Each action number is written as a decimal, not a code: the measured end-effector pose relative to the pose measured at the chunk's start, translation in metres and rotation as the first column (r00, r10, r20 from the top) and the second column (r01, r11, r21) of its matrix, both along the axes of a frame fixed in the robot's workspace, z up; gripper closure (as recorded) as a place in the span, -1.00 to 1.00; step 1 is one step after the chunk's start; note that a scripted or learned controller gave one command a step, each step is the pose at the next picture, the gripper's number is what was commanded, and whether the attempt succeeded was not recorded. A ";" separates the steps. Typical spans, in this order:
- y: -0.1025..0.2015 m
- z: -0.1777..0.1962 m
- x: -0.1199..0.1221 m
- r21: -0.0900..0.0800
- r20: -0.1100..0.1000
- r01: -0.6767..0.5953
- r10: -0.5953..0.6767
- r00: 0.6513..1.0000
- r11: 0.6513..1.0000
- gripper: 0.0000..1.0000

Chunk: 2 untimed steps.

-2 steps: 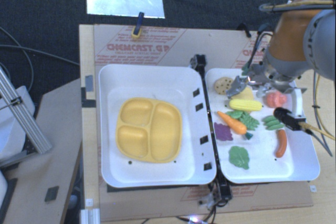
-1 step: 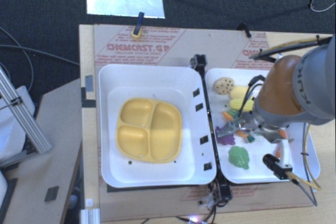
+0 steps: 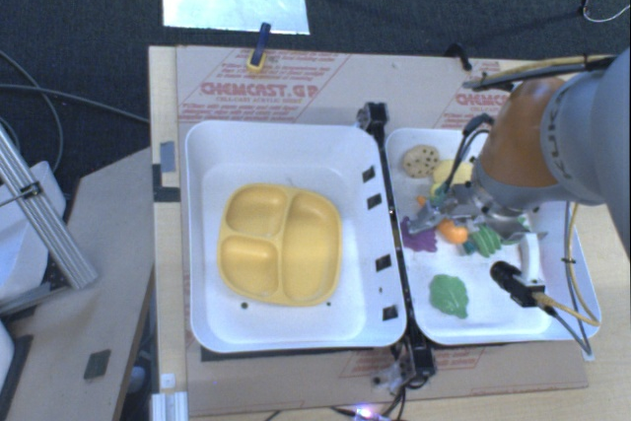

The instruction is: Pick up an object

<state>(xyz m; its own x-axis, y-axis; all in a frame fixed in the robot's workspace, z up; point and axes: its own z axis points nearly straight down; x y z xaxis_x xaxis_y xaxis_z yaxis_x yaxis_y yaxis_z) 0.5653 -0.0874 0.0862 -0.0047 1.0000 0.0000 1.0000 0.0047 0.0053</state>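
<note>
Overhead view of a counter (image 3: 118,202) with 2 shallow white bins side by side on a sheet of printed cardboard (image 3: 266,89).

The left bin (image 3: 197,242) holds 1 thing, a yellow plate (image 3: 283,244) with 3 sections. It lies flat in the middle, well apart from me, and plays no part in this try as far as I can judge.

A row of black clips joins the 2 bins. Just past it, the right bin (image 3: 483,318) holds the small things I could pick up. A round speckled cookie (image 3: 421,160) lies at its far left corner, with a yellow piece (image 3: 446,171) just beside it. Nearer the middle, a purple piece (image 3: 419,237), an orange piece (image 3: 453,233) and a dark green piece (image 3: 484,241) crowd together, touching or nearly so. A lighter green leaf (image 3: 449,295) lies alone toward the near edge.

My arm (image 3: 562,143) reaches in from the right and bends down over that crowded middle. My jaws are low over the orange piece, between the purple and the dark green, so I judge that cluster is the target. I cannot tell whether the jaws are open or closed, or whether anything sits between them.

The crowding is the hazard: neighbours on both sides leave little room. The leaf looks easier to reach.
</note>
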 end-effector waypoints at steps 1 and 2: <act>0.061 0.104 -0.038 0.003 0.003 -0.006 0.006 1.000 1.000 -1.00; 0.020 0.098 -0.018 -0.001 -0.002 0.005 -0.005 1.000 1.000 -1.00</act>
<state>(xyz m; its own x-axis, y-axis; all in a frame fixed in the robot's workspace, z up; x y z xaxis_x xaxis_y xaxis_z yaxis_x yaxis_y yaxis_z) 0.5471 -0.0679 0.1846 0.0006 1.0000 -0.0012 1.0000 -0.0006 0.0034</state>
